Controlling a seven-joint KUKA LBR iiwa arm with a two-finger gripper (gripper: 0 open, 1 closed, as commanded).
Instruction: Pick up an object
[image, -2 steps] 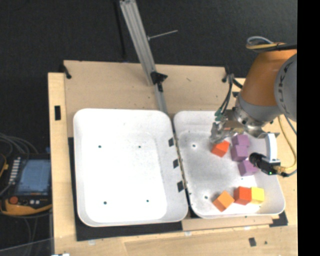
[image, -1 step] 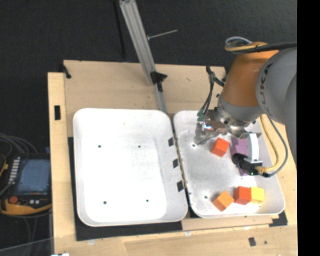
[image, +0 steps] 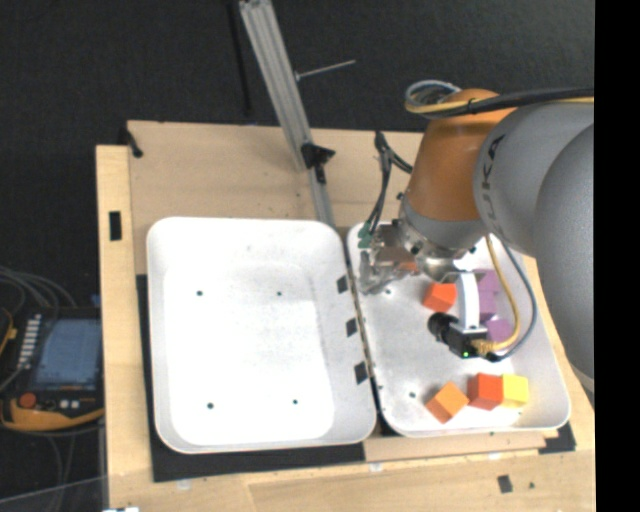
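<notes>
Poised low at the end of the grey arm, just down and left of the orange band: the gripper. Cannot tell whether open or closed, with the wrist masking too much from this slant. Directly beneath the gripper, the upper-left corner of the right bin. Immediately to the gripper's left, the seam with the left bin.

Nearest to the gripper, an orange block: just to the right and slightly toward the view's lower edge, clearly apart from the gripper, resting on the bin floor. Farther right of the gripper, past that block, a purple block, partly hidden behind the robot's own fittings.

Well below and to the right of the gripper, close to the bin's near rim, a short row of three. Closest to the gripper, a second orange block. Next to it, touching or nearly so, a red block. Farthest from the gripper, a yellow block, pressed against the red one.

Up and left of the gripper, a slanted metal strut rising from the bench. Far to the gripper's left, off the bench, a handheld console with a blue screen.
</notes>
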